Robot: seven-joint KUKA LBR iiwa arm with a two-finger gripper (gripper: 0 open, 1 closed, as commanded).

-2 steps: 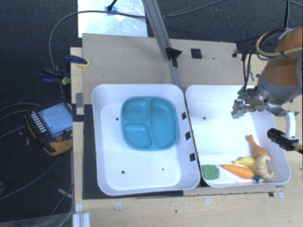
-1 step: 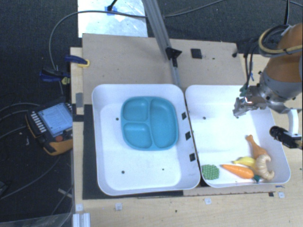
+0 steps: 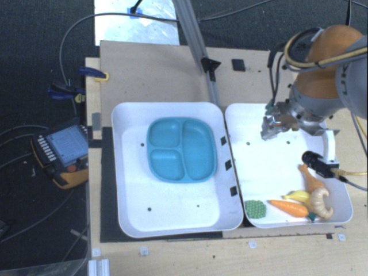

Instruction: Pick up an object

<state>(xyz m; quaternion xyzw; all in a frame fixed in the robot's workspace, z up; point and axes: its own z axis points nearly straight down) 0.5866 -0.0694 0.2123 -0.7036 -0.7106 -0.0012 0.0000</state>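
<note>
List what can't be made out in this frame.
- Gripper: camera view, too small and blurred to read the fingers.
- Items in the right bin's near corner: carrot overlaps neighbours, outlines merge.
- Arm: cut by the right edge.

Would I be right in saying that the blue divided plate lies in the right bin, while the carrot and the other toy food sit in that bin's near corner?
Not quite: the camera view shows the blue divided plate in the left bin. The carrot and other toy food do sit in the right bin's near corner.
</note>
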